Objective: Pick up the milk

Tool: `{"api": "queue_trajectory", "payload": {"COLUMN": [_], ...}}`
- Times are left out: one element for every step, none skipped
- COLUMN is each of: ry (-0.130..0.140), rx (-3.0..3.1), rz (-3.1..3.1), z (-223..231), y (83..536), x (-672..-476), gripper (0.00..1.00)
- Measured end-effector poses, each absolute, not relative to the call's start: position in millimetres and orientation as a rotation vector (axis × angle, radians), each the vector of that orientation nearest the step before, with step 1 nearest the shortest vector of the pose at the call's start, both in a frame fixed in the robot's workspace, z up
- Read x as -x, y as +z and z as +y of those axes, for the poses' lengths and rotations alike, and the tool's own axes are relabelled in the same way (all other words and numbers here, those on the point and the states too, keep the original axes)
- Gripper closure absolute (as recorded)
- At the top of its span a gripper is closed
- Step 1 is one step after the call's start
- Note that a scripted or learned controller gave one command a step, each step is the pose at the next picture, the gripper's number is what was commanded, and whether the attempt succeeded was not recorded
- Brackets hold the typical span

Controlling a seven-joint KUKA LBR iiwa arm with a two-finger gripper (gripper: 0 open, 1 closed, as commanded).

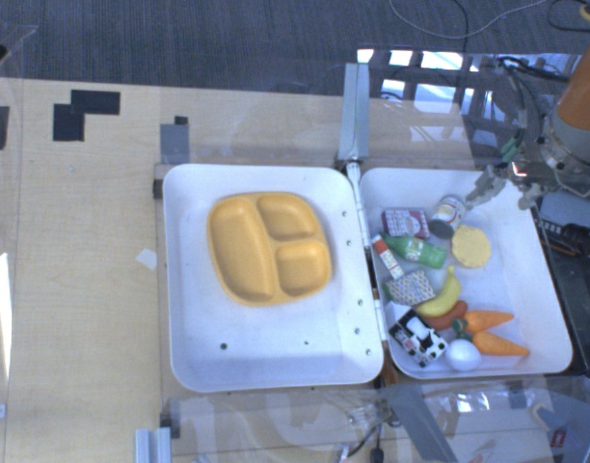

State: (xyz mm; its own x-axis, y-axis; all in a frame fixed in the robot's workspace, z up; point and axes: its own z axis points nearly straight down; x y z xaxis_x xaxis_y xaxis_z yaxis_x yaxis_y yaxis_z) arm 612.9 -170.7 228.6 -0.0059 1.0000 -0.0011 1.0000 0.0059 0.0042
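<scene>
The milk (417,338) is a small carton with black and white cow patches. It lies on its side at the front left corner of the right bin (546,287), beside a white egg (463,355). My gripper (505,189) hangs over the far right corner of that bin, well away from the milk. Its two fingers (483,185) are spread apart and open, with nothing between them.
Packed around the milk are a banana (440,299), a sausage (447,316), two carrots (495,333), a checked packet (411,285), a green bottle (417,250), a yellow disc (471,247), a can (447,210) and a maroon box (406,222). A yellow divided plate (270,246) sits in the left bin (189,336).
</scene>
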Motion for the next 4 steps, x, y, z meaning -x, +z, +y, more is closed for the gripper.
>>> {"api": "queue_trajectory", "payload": {"ry": [0.004, 0.024, 0.007, 0.003], "rx": [-1.645, -1.385, -1.548, -1.334], "rz": [2.673, 2.778, 2.726, 2.839], "z": [-110.3, -97.2, -33.0, -95.3], "y": [131.6, 98.3, 186.6, 112.8], "x": [-600.6, -536.3, -545.1, -501.6], "gripper": [0.0, 0.0, 0.0, 0.0]}}
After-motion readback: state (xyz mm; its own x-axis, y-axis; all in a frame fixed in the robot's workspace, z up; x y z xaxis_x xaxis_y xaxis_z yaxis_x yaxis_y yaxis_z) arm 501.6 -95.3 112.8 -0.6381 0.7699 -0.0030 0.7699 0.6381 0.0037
